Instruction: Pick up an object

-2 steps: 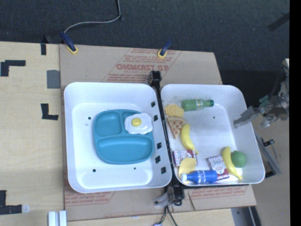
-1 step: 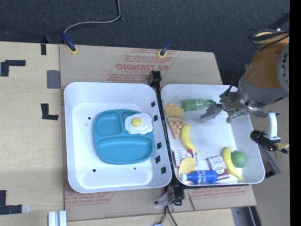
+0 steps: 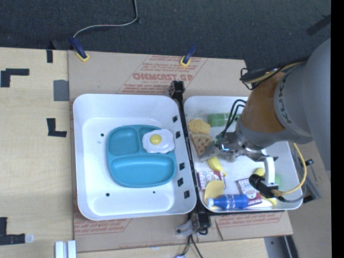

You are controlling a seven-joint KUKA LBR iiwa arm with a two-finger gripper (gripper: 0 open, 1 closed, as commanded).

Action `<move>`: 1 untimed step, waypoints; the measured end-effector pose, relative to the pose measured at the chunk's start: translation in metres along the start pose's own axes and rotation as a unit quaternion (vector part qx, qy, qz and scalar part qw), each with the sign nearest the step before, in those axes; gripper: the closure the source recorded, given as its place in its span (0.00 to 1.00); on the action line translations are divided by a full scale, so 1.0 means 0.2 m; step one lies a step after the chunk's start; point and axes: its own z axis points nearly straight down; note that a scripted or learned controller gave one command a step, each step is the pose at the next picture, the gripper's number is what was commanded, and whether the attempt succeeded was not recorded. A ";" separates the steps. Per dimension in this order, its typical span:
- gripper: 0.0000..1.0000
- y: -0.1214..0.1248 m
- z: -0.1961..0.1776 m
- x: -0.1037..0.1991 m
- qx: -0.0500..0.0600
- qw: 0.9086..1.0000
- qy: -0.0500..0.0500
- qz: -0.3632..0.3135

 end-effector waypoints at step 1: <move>1.00 0.00 -0.05 0.00 0.000 1.000 0.000 0.000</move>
